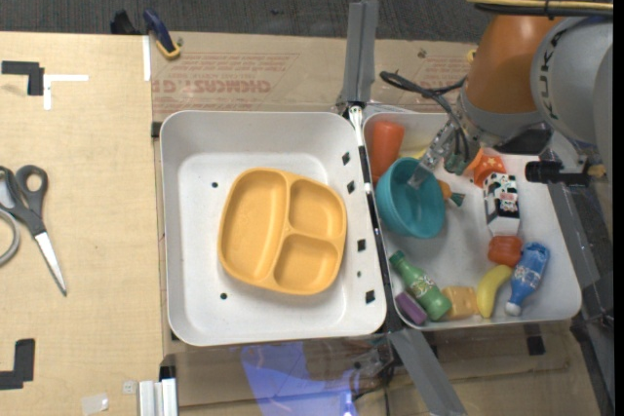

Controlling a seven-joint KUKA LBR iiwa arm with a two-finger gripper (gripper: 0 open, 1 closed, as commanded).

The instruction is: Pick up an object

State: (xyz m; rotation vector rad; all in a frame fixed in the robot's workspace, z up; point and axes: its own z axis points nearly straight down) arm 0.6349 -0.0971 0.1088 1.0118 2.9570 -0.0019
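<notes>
The right bin (560, 307) holds the loose objects: a teal bowl (414, 202), an orange-red cup (385, 143), an orange toy (485, 166), a black-and-white carton (502, 202), a small red piece (504, 250), a blue bottle (525, 276), a yellow banana (490, 289), a green bottle (421, 283) and a purple piece (409, 309). My gripper (441, 156) hangs at the bowl's upper right rim, between the bowl and the orange toy. Nothing is visibly lifted off the bin floor.
The left bin (185, 287) carries a yellow divided plate (283, 231). A metal divider (359, 63) runs between the bins. Scissors (34, 219) lie on the wooden bench at the far left, and a blue clamp (161, 32) sits at the back.
</notes>
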